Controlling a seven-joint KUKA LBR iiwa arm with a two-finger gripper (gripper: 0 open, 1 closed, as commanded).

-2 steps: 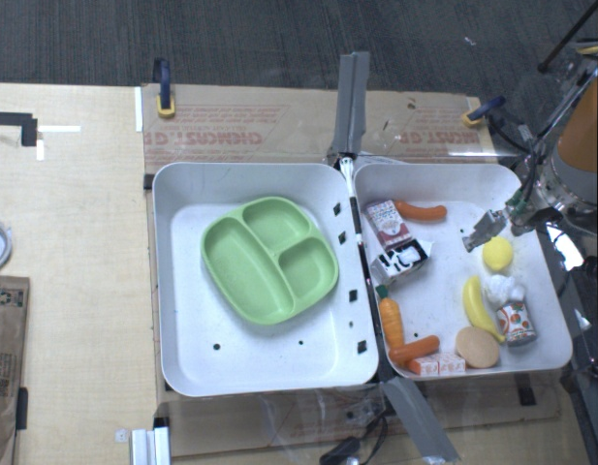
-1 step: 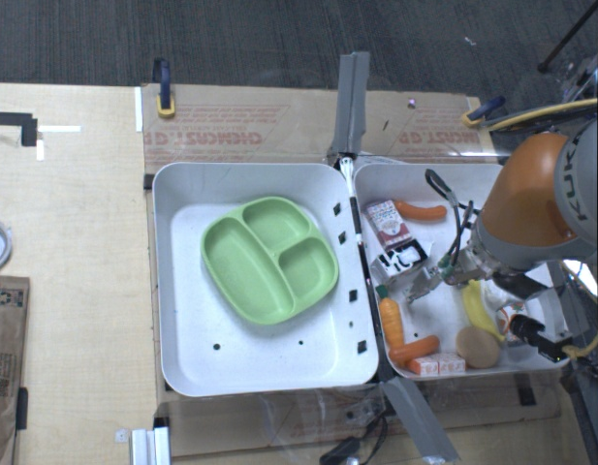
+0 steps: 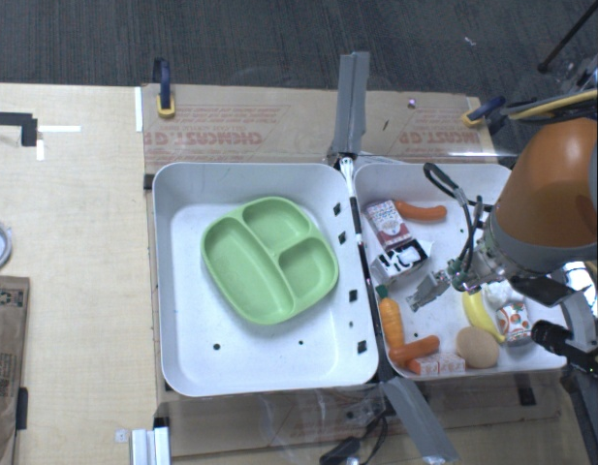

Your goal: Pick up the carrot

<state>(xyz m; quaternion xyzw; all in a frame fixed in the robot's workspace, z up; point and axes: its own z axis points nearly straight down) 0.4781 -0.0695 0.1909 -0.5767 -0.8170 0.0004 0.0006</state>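
Nearest the camera, along the right bin's [image 3: 415, 170] front wall, lie an egg [image 3: 478, 347] and a sausage [image 3: 416, 349], with the carrot [image 3: 392, 322] just left of them, by the wall next to the left bin [image 3: 173, 289]. My gripper [image 3: 426, 294] hangs over the right bin's middle, just right of the carrot and apart from it, fingers spread with nothing between them. Beside it are a banana [image 3: 478, 314] and cartons [image 3: 388, 224]; the green plate [image 3: 269, 258] sits in the left bin.
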